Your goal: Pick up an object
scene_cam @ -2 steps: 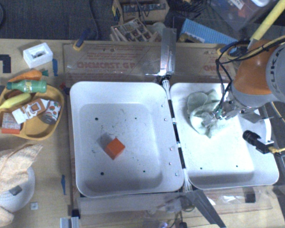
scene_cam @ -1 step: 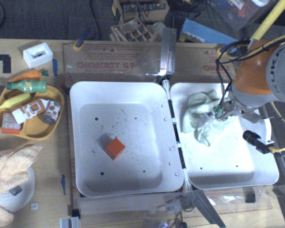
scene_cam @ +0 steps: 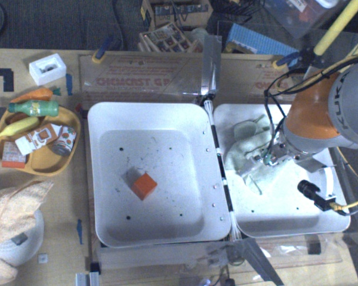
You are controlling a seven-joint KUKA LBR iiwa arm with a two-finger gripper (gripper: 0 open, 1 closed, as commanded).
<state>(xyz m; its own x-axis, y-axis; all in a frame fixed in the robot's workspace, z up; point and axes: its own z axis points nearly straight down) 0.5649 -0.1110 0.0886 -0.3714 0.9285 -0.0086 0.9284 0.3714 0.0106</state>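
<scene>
- Orange block lies alone in the left bin, a little left of and below the frame's centre, sitting at an angle on the bare white floor.
- It looks small, stiff and light, likely foam or wood; its flat opposite faces should give the best hold, with the jaws turned to match its skew.
- Pale crumpled cloth lies in the right bin, right of centre; it would be soft and limp, best pinched at a raised fold.
- Gripper hangs low over the right bin, just beside the cloth's right edge, well apart from the block.
- Whether the hand is released or clenched cannot be told: the grey and orange wrist covers it from above.
- Whether it touches the cloth is also unclear, since pale fabric blurs into the white bin.
</scene>
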